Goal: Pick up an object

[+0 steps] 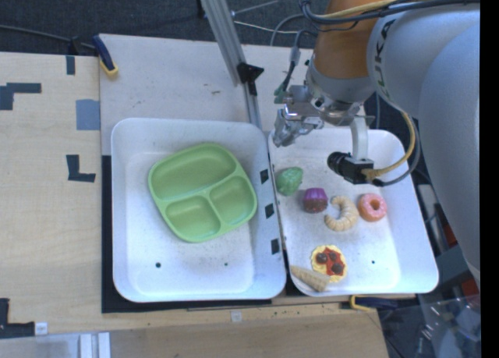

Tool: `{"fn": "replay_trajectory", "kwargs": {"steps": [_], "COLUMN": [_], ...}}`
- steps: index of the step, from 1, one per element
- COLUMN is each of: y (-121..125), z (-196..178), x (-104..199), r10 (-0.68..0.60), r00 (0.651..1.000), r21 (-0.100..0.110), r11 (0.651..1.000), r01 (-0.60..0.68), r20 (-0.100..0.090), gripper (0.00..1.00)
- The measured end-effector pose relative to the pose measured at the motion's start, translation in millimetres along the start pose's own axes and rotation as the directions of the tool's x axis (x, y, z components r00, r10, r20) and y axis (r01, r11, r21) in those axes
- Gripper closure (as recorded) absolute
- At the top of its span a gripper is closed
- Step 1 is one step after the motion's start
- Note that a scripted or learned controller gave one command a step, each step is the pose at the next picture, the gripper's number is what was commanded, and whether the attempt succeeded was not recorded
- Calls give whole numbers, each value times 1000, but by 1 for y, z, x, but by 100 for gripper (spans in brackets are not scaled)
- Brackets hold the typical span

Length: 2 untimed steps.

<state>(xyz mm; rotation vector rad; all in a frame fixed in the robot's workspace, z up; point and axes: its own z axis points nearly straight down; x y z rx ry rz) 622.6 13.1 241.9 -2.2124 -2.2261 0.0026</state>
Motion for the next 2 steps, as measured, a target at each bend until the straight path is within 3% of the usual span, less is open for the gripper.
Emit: {"fn": "replay_trajectory", "kwargs": {"steps": [2], "y": [-40], "z": [19], "x": [87], "r10": [0], "r00": [1000], "r21": [1], "r11": [1000], "r01": [0], "r20": [1], "gripper": [100]}}
